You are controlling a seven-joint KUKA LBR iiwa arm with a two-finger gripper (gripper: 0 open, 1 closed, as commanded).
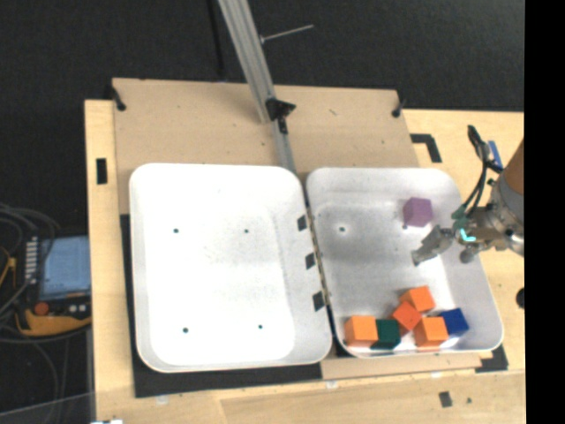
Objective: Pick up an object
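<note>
Gripper (446, 244) at right bin (353, 193) right rim, finger state: cannot tell | purple cube (418, 211) just beside, free | near wall: orange, green, blue cubes (406, 323) clustered | left bin (221, 184)

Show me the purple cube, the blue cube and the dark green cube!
Purple cube (418, 211), camera view, middle of its top face.
Blue cube (455, 321), camera view, its top face.
Dark green cube (387, 331), camera view, its top face.

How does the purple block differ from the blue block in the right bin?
The purple block sits alone in the bin's upper part; the blue block lies at the lower edge, touching an orange block. The purple block lies nearer the tool. Both are small cubes, neither held.
</note>
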